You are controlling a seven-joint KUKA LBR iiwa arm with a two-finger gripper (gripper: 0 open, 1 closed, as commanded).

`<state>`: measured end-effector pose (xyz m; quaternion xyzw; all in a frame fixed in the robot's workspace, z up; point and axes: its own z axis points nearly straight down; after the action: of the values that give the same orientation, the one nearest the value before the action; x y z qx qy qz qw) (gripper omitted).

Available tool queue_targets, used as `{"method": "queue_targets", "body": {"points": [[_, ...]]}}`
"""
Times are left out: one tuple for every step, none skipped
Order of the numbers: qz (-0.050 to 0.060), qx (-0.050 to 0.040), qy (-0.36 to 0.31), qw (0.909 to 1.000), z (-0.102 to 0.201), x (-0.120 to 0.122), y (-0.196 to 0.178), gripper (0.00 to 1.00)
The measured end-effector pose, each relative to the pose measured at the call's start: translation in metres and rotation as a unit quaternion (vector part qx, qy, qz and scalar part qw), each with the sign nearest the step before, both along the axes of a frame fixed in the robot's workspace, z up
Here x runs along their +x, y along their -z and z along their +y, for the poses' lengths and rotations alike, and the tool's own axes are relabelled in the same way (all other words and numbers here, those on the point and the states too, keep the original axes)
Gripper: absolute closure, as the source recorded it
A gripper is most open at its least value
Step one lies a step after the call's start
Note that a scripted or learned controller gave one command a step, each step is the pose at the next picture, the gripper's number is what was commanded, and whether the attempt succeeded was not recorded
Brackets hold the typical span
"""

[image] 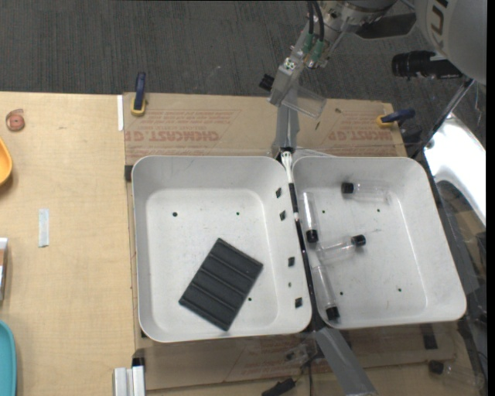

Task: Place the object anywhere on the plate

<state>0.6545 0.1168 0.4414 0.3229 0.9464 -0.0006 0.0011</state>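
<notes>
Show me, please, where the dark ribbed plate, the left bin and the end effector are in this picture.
dark ribbed plate (222, 283), camera view, middle of its top face.
left bin (207, 164), camera view, far rim.
end effector (296, 94), camera view, its lower clear part.

A black ribbed plate (222, 283) lies in a white bin (147, 232) (clear black-capped tubes (341, 244) in the other).

Grey arm (363, 11), green wrist fittings, dark cables, translucent jaws

A dark ribbed plate (222, 283) lies in the left bin (155, 174).
</notes>
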Motion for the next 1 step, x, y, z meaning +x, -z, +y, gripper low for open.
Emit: {"method": "queue_targets", "body": {"points": [[0.0, 0.0004, -0.214, 0.9767, 0.0415, -0.0018, 0.0001, 1.0]]}}
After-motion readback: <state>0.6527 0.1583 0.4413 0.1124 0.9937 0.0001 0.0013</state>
